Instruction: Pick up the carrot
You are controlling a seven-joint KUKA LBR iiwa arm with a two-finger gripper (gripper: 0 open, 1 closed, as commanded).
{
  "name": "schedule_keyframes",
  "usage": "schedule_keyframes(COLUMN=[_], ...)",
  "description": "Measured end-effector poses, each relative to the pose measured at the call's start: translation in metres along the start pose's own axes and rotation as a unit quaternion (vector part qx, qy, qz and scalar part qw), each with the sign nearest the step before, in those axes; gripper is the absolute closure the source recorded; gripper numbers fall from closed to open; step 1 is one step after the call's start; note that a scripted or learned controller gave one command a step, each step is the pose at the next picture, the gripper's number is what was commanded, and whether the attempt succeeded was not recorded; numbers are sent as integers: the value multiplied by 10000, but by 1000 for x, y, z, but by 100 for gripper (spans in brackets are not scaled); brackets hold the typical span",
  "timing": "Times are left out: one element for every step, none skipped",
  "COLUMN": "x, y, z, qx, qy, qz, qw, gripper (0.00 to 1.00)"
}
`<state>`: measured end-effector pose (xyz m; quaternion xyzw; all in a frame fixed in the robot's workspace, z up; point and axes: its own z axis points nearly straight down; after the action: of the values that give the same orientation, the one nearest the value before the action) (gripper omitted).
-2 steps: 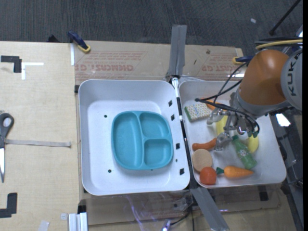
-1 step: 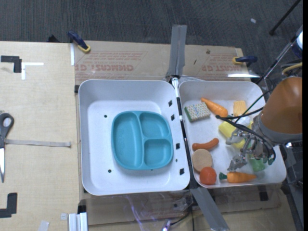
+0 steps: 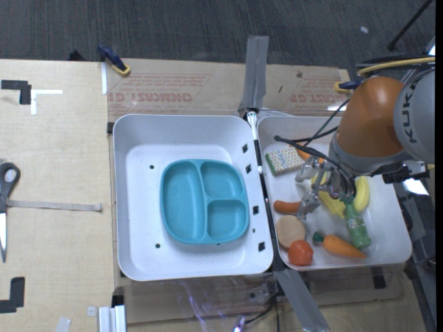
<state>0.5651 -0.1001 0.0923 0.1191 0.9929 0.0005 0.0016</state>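
Note:
The carrot (image 3: 342,247) is orange with a green stub at its left end. It lies near the front edge of the right bin (image 3: 387,258), pointing right. My gripper (image 3: 306,189) hangs over the middle of that bin, up and to the left of the carrot and clear of it. Its two silver fingers (image 3: 309,203) stand apart, and I see nothing between them. The lower finger is close to the right end of a reddish sausage (image 3: 286,206).
Around the carrot lie a red tomato (image 3: 300,253), a round tan biscuit (image 3: 290,230), a green bottle (image 3: 357,231), a banana (image 3: 361,192) and a speckled cracker (image 3: 282,160). The left bin (image 3: 131,185) holds a blue divided plate (image 3: 205,200).

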Motion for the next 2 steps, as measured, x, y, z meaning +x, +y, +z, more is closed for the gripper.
schedule_keyframes(x=[-52,-84], y=[12,6], z=[-1,2], qx=[8,23], qy=[-12,46], qz=[1434,2245], qw=[9897,9745], gripper=[0,0])
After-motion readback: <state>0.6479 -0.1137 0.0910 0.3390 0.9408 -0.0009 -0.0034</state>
